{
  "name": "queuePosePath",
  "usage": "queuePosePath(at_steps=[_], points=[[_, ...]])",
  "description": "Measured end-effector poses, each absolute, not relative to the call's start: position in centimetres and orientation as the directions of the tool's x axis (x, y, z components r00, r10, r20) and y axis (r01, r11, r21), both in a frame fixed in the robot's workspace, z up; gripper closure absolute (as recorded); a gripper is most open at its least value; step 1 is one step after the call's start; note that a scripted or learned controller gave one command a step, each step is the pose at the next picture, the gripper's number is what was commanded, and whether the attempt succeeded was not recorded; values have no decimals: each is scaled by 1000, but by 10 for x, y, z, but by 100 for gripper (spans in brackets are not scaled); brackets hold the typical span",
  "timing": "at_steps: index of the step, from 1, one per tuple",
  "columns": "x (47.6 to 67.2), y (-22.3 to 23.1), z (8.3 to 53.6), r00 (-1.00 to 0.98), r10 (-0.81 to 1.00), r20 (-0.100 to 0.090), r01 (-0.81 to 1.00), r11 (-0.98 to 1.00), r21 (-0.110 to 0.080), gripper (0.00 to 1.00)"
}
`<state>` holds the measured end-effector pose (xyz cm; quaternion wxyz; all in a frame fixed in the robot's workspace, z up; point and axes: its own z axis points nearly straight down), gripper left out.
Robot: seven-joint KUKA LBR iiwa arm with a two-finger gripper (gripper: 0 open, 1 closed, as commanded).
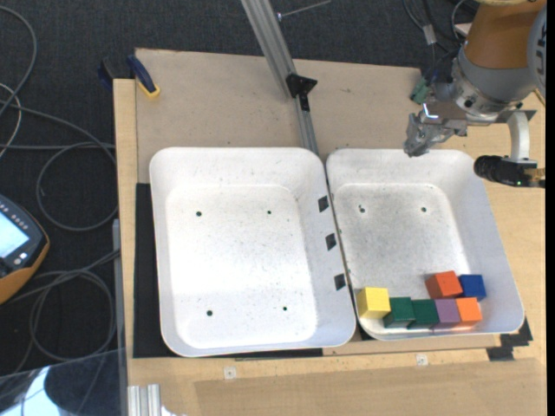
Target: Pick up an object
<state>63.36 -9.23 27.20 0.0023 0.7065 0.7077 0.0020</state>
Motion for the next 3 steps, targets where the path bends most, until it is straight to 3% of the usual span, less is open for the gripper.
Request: queuePosePath(at_steps=[3], points=[[645,59,271,-6,1000,1,1000,6,2,100]])
